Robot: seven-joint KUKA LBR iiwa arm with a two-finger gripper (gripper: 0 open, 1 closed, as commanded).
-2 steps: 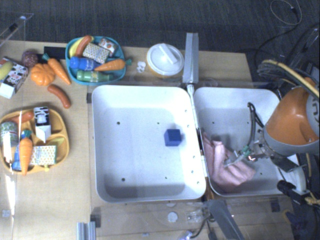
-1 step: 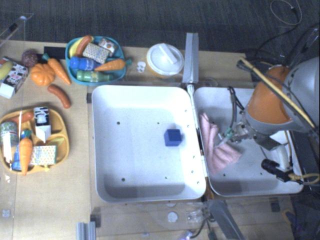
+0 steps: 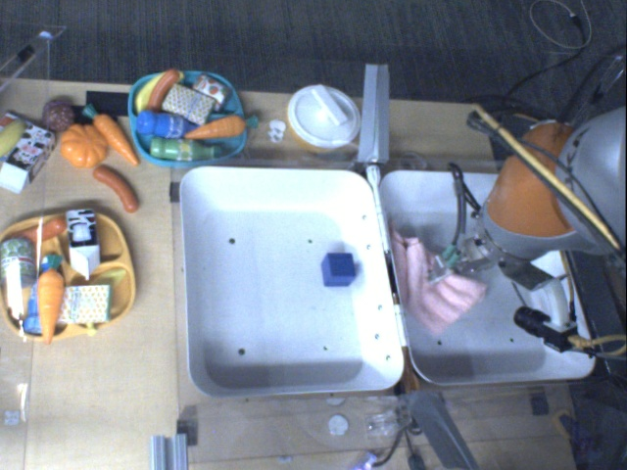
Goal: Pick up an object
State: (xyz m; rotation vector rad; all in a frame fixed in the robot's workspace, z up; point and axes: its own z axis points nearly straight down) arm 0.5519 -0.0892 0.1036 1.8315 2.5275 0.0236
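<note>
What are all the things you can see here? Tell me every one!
Blue block: one, blue, in the left bin.
Cloth: one, pink, crumpled in the right bin, against its left wall.
Bins: two, white, side by side on the bench.
Blue bowl: one, full of toy food, behind the left bin.
Yellow tray: one, toy food in it, far left.
Loose toy food: orange pumpkin, carrot, sausage, on the bench at left.
White lid: one, round, behind the bins.
Arm: one, grey and orange, over the right bin.
Gripper: one, at the cloth.
</note>
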